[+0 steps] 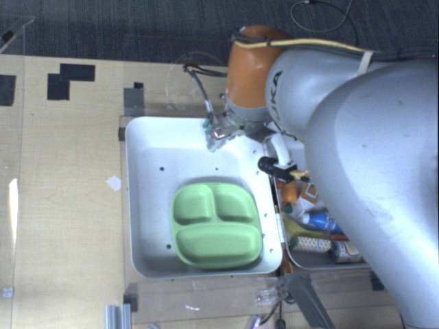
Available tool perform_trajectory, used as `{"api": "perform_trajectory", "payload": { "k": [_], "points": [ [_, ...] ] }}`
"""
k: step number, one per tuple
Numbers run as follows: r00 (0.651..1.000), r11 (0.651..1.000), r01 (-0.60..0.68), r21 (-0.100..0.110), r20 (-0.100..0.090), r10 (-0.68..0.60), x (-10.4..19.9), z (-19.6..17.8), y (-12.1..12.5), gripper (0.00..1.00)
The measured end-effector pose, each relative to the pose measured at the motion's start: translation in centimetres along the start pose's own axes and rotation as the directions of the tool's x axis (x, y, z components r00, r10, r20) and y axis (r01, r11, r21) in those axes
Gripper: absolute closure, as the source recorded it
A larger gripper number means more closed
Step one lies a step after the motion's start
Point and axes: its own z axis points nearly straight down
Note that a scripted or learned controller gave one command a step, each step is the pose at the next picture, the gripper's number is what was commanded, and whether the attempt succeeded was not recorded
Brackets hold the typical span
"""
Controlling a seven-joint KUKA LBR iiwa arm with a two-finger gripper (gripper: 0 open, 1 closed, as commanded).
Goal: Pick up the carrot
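Wooden worktop, two white bins, arm overhead.
You saw the jaws hang over the left bin, state unclear; the carrot sat crowded, risking a wrong grab.

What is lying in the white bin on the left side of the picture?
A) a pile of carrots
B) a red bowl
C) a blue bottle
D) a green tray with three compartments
D: the left bin holds a green divided tray, two small sections above one long one. The other items, among them something orange and a blue-capped bottle, sit in the right bin, partly hidden under the arm.
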Motion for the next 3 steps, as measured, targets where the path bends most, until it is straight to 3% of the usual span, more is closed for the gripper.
{"api": "perform_trajectory", "payload": {
  "k": [1, 2, 3],
  "points": [
    [0.856, 0.856, -0.518, 0.008, 0.005, 0.518, 1.7, 1.3, 0.5, 1.0],
    [0.966, 0.966, -0.26, 0.009, 0.003, 0.26, 0.1, 1.3, -0.2, 1.0],
    [0.893, 0.893, -0.45, 0.007, 0.004, 0.45, 0.3, 1.3, -0.5, 1.0]
  ]
}}
